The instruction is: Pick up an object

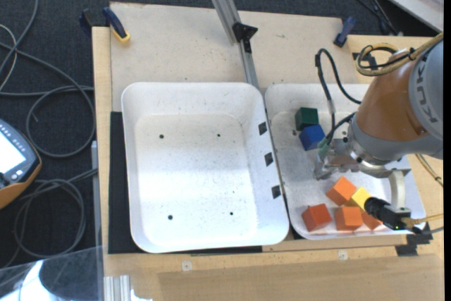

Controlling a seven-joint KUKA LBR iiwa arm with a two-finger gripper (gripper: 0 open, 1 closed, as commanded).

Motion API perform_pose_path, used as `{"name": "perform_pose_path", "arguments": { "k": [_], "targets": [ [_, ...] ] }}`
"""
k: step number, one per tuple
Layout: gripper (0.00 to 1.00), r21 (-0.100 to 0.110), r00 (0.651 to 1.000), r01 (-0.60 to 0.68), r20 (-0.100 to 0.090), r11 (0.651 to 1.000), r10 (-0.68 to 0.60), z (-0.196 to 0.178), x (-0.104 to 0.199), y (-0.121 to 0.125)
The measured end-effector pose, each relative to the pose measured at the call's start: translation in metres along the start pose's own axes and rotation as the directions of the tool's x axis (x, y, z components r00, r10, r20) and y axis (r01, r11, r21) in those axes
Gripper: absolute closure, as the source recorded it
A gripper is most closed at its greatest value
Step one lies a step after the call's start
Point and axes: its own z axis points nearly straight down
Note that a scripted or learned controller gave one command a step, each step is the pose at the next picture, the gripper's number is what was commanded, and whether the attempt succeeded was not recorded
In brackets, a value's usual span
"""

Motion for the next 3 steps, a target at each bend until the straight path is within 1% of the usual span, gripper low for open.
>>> {"name": "perform_pose_path", "arguments": {
  "k": [1,2,3],
  "targets": [
    [1.00,-0.007,1.000,0.002,0.003,1.000,-0.002,-0.063,0.000,0.006],
    [1.00,-0.009,1.000,0.003,0.003,1.000,-0.003,-0.127,0.004,0.008],
    [1.00,-0.005,1.000,0.002,0.003,1.000,-0.002,-0.151,0.005,0.009]
  ]
}}
